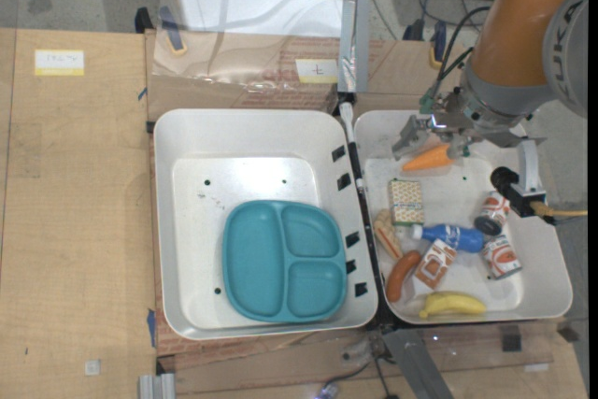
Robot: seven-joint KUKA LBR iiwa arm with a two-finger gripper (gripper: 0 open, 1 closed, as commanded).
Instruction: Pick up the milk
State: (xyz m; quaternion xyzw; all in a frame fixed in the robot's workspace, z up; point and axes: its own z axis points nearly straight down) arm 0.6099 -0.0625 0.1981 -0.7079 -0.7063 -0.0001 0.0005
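The milk is a small red and white carton lying tilted in the front middle of the right bin, between a blue bottle and a sausage. My gripper hangs over the back of the right bin, well behind the milk and just above an orange carrot. Its fingers stand open, and nothing is held between them.
The right bin also holds a cracker box, a banana, a hot dog and two red and white cans at the right. A teal divided plate lies in the left bin.
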